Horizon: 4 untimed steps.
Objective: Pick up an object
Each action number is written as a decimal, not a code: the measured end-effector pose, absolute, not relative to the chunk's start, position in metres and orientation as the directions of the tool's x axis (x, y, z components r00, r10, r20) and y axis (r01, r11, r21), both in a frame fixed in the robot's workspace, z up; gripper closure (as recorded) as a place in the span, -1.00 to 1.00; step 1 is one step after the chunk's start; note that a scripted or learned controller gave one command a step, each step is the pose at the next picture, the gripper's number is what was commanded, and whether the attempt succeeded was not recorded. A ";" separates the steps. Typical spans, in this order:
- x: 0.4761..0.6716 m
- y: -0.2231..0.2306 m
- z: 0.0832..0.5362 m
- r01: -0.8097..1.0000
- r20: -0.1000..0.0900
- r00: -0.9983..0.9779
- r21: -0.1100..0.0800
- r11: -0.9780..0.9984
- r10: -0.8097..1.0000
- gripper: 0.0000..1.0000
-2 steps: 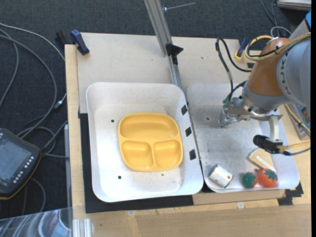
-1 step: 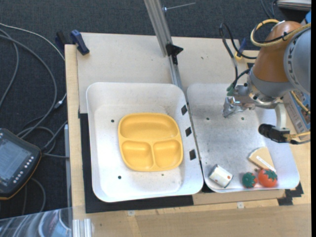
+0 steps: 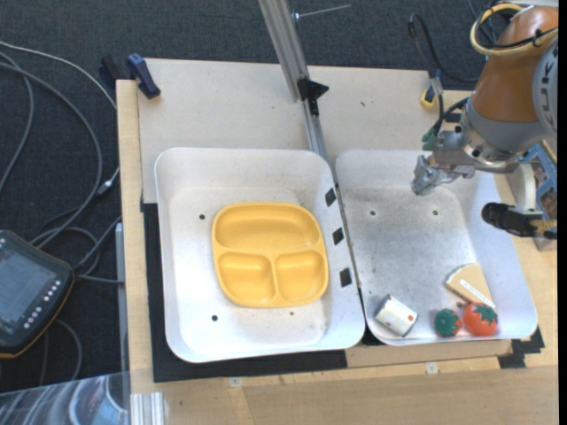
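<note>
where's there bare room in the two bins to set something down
Most room: the right bin floor between the gripper at its top and the items along its bottom edge. That edge is crowded: white cup, green toy, tomato, wedge. In the left bin, bare strips surround the yellow divided plate.

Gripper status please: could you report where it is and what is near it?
Gripper above right bin far end, nothing visibly held. Toy tomato, green piece, wedge, white cup at near edge. Path unobstructed.
</note>
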State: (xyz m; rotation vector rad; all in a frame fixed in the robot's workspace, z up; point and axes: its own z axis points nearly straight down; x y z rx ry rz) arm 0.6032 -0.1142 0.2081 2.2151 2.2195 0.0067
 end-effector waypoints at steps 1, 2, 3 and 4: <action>0.610 -0.053 0.219 1.000 0.003 -0.008 0.003 0.008 1.000 1.00; 0.630 0.000 0.232 1.000 0.003 -0.008 0.004 0.008 1.000 1.00; 0.635 0.052 0.224 1.000 0.002 -0.007 0.001 0.007 1.000 1.00; 0.653 0.094 0.229 1.000 0.002 -0.006 0.002 0.006 1.000 1.00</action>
